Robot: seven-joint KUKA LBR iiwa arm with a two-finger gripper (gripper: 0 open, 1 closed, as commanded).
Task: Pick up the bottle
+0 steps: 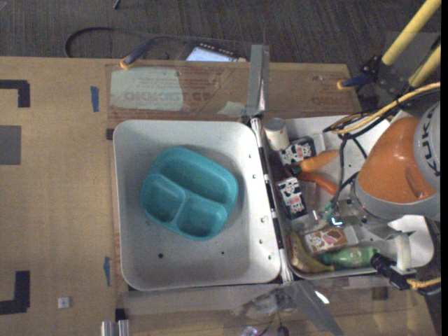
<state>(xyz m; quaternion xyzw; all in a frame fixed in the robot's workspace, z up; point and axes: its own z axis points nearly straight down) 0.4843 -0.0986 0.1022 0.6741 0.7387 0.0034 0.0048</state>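
The bottle (350, 257) is green and lies on its side along the front wall of the right bin (308, 126). My gripper (334, 218) hangs low over the middle of that bin, under the grey and orange wrist (395, 170). It is just behind the bottle and above a small printed snack box (327, 240). The wrist hides the gripper's lower end, and nothing shows held in it.
The right bin also holds two cow-patterned cartons (301, 150) (290, 196), two orange carrots (318, 163), a white cup (275, 131) and a banana (308, 261). A teal divided plate (187, 193) lies in the left bin (133, 208). Cables (392, 271) trail at the front right.
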